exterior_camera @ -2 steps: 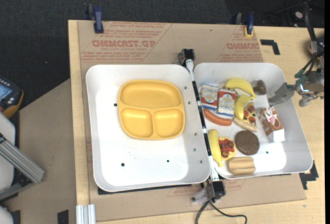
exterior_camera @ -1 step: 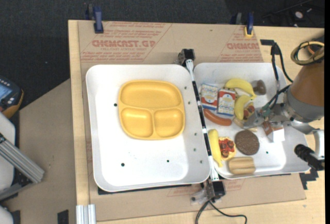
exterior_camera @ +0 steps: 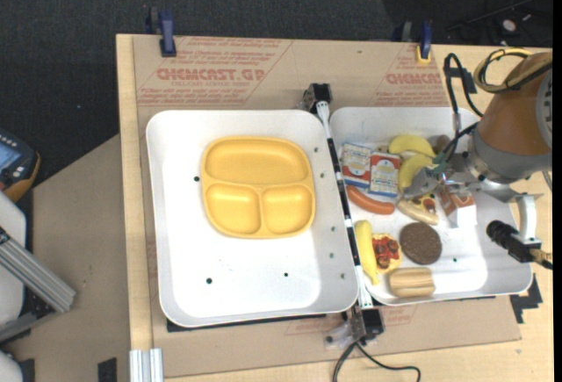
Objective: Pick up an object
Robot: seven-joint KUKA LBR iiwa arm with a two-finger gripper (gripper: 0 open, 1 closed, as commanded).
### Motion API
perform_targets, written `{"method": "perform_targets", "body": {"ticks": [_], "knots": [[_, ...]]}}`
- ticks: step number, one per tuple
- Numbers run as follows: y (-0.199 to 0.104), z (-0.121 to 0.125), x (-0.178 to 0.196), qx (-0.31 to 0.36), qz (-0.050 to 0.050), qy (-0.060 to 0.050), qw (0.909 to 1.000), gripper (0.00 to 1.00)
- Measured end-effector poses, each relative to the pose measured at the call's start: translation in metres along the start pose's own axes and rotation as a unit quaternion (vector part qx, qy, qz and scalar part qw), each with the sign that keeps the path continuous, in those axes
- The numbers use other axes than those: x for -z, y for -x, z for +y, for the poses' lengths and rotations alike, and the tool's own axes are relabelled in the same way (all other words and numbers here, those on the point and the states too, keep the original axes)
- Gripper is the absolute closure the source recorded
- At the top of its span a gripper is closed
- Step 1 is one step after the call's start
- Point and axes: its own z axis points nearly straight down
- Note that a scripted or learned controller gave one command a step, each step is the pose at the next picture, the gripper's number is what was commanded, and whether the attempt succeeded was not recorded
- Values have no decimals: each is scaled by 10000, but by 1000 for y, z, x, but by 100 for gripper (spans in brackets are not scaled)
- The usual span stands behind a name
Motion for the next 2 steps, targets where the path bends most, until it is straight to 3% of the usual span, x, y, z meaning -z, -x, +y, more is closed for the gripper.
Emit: {"method": "perform_targets", "body": {"ticks": [1,2], "knots": [[0,77,-3,27,26,-9,10000,0],[3,79,12,23,-18,62,10000,100]]}}
